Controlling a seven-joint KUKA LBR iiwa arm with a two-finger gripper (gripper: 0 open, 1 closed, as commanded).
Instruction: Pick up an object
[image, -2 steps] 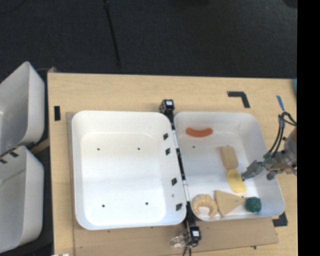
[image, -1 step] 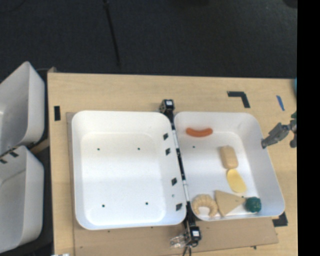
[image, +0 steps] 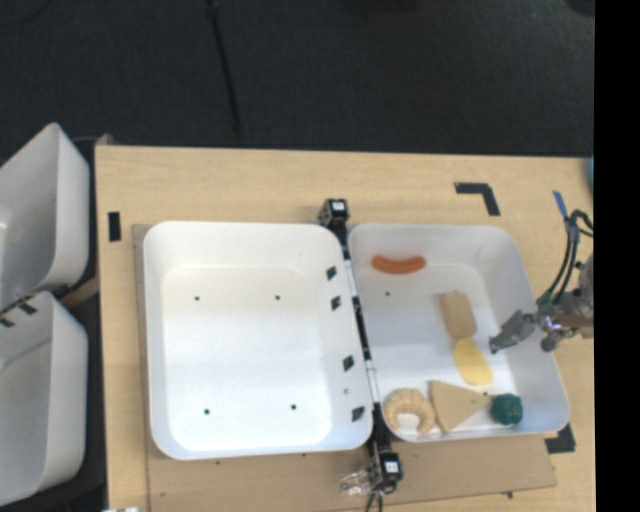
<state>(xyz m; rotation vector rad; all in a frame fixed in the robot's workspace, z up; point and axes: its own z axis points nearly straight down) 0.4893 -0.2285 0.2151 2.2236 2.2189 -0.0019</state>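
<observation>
The right bin holds several food-like items: an orange sausage at the back, a tan block in the middle, and a yellow lemon-shaped piece below it. Along the front lie a croissant, a tan wedge and a small green ball. My gripper hovers over the bin's right side, just right of the yellow piece. It is open, with nothing between its fingers.
The left bin adjoins the right one along a clipped seam. Cables hang near the arm at the right edge. White containers stand off the bench to the left.
</observation>
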